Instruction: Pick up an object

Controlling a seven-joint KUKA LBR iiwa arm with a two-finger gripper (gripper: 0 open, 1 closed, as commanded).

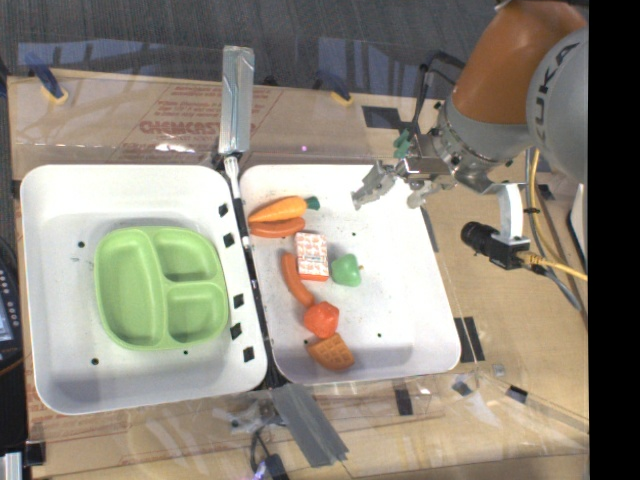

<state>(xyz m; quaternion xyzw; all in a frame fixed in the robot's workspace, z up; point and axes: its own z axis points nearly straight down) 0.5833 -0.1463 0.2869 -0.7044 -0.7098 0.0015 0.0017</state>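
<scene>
Camera view: the grey metal two-finger claw (392,190) hangs over the far right part of the right shallow white plastic bin (400,308), its two fingers spread apart with nothing between them. One finger (366,192) reaches toward the middle of that bin, the other (418,196) sits nearer the bin's right rim. Behind the claw the grey arm with its broad orange band (515,48) comes in from the right.

All the small things lie in the right bin, to the left of the claw and nearer the divider. Closest to the claw is the orange plastic carrot with a green tip (279,209), at the far left of the bin, with a flatter orange sausage-shaped piece (276,228) touching its near side. Nearer than these sits a small white and red printed carton (311,256), with a round green plastic pepper (346,270) just beside it on the right and a long thin orange stick-shaped piece (295,279) on its left. Nearer still lie a red plastic tomato-like piece (321,319) and, touching it toward the bin's near rim, a brown waffle-patterned wedge (332,352).

Left of the right bin, the left shallow white plastic bin (60,368) holds a light green three-compartment plastic tray (160,288).
</scene>
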